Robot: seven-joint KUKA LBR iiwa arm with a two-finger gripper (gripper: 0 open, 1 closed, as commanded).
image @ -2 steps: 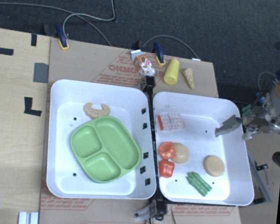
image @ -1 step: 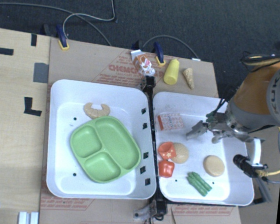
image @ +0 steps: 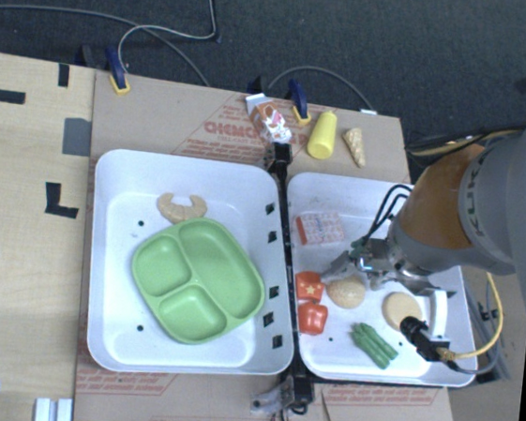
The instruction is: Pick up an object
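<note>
Arm (image: pixel 476 206) is low over the right bin (image: pixel 447 372), in the approach step. Gripper (image: pixel 359 263) hangs just above a tan roll (image: pixel 346 292) beside the red pieces (image: pixel 309 300); finger state cannot be told. Next move likely calls for a straight descent onto the roll, then closing.

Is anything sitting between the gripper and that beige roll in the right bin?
Nothing visible does. The gripper is right at the beige roll, just above its upper edge in the camera view. The red tomato lies beside the roll on its left, and the round pale piece on its right, neither in the gap.
</note>
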